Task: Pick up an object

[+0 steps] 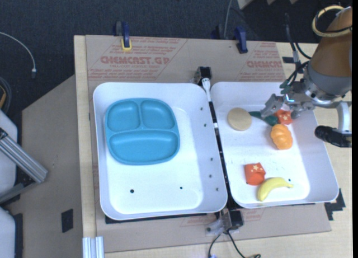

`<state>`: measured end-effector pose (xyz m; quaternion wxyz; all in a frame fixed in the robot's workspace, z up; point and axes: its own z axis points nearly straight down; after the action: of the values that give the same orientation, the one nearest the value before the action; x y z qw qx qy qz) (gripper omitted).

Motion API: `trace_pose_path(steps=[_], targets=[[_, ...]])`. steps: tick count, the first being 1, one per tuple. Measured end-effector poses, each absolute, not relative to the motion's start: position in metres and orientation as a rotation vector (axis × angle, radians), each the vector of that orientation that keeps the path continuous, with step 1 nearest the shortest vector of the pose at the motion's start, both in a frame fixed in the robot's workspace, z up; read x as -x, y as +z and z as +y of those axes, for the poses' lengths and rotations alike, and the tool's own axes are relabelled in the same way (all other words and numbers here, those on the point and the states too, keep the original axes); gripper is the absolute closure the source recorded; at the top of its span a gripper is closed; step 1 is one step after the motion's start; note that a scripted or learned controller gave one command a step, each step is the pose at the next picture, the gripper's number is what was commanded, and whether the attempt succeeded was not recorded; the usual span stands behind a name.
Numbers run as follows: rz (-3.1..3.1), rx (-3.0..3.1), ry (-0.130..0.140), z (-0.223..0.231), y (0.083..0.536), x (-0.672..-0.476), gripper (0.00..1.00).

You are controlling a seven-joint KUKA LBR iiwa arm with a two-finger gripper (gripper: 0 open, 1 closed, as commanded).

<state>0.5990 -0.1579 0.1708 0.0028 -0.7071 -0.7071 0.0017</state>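
Note:
The right bin [313, 164] holds several toy foods. A beige round biscuit [240, 119] lies at its back left and an orange pepper [281, 137] near the middle. A red block [254, 173] and a yellow banana [272, 187] sit toward the front. At the back of this bin, a small red piece with a green leaf [282, 117] lies just beneath my gripper [285, 107]. The gripper is open, its grey fingers [272, 106] spread to either side of that piece and low over it. Nothing is lifted.
The left bin [193, 156] carries a blue divided plate [143, 130]. The ridge [215, 134] where the two bins meet runs down the middle. The arm's orange band [333, 44] rises at the right, with a black cable loop beside it.

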Motion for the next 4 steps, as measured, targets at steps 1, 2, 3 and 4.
trace_pose_path(steps=[1,2,3,4], targets=[[-2.217,2.218,0.005,-0.158,0.128,-0.599,0.0],[-2.218,2.218,0.005,-0.157,0.082,-0.598,0.0],[-2.222,2.223,-0.001,-0.157,0.096,-0.6,1.0],[-2.228,2.225,-0.006,-0.156,0.143,-0.61,1.0]])
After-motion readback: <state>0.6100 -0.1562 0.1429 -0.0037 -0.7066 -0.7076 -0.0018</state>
